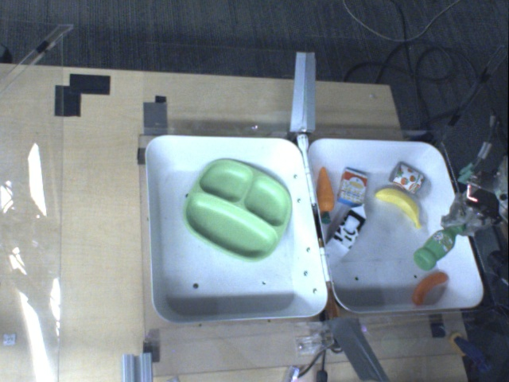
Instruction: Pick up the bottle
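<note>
two shallow white bins were found side by side on the bench. the left bin (pixel 159 213) held a green divided plate (pixel 237 208), lying flat at the centre. the right bin (pixel 382 289) held the loose items: an orange carrot (pixel 325 190) against the dividing wall at 10 o'clock, a small carton (pixel 352 187) just beside it, a black-and-white packet (pixel 347 229) below that, a printed pouch (pixel 407 178) at 1 o'clock, a banana (pixel 400 204) near it, and an orange-red piece (pixel 430 287) at 5 o'clock.

the bottle (pixel 434 249), green with a pale neck, was lying on its side at 4 o'clock in the right bin, close to the right wall, its neck pointing toward the rim. the gripper (pixel 468 217) was seen at the rim just beyond the neck, apparently placed there for an approach. whether the claw was apart or together could not be told. no grasp was judged to have been made.
</note>
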